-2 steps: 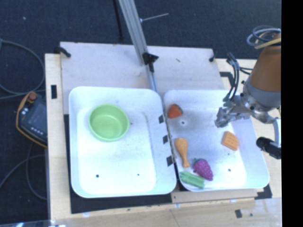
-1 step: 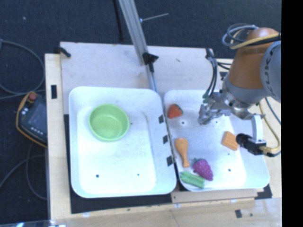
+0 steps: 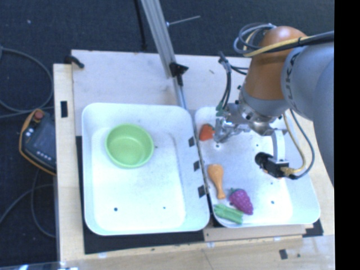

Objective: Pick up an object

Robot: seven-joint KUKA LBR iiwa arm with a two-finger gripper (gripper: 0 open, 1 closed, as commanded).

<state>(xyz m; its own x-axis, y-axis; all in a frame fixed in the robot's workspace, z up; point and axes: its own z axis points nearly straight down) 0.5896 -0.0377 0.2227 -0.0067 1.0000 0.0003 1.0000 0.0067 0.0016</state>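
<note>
Pincer (image 3: 221, 135) hangs low, its grip state impossible to tell, just right of the small orange-red rounded plastic toy (image 3: 206, 132) — probably light, stiff, slick — best taken across its widest middle.

left bin (image 3: 95, 167) | aluminium post (image 3: 157, 30) | pendant (image 3: 39, 142) on floor, left of bench (image 3: 124, 77)

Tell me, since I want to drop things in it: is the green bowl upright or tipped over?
Upright. The green bowl sits in the left bin with its round opening facing up, its inside showing.
</note>
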